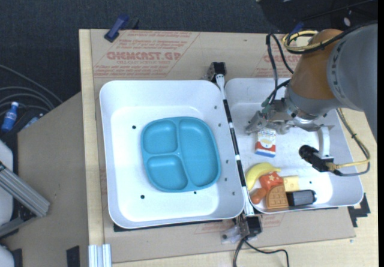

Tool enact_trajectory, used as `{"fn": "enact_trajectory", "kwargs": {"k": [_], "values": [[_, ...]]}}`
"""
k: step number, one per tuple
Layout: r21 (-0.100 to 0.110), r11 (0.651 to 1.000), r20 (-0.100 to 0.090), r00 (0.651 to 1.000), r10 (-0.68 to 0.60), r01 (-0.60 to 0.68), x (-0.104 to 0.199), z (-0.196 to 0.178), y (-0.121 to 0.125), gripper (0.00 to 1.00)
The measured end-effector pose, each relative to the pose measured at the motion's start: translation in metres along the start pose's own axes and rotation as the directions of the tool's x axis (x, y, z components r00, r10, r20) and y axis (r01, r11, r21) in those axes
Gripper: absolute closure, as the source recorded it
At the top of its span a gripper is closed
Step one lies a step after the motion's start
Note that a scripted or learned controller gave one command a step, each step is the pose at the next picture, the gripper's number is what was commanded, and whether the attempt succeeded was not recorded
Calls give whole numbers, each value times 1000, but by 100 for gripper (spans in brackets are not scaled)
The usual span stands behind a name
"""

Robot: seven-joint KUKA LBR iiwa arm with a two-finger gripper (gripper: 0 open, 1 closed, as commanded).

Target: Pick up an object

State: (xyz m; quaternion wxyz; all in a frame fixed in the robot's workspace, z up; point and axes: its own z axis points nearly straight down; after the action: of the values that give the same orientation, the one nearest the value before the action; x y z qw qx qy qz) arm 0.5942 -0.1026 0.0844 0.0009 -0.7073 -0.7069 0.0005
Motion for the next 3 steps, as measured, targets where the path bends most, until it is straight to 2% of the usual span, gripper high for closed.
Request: {"fn": "enact_trajectory", "kwargs": {"k": [1, 2, 3], "values": [[-1, 1000, 0, 1000, 0, 0, 0, -10, 0, 100], [-5, 1000, -1, 1000, -2, 2, 73, -123, 32, 100], [0, 1000, 0, 1000, 0, 0, 67, -173, -46, 100]]}}
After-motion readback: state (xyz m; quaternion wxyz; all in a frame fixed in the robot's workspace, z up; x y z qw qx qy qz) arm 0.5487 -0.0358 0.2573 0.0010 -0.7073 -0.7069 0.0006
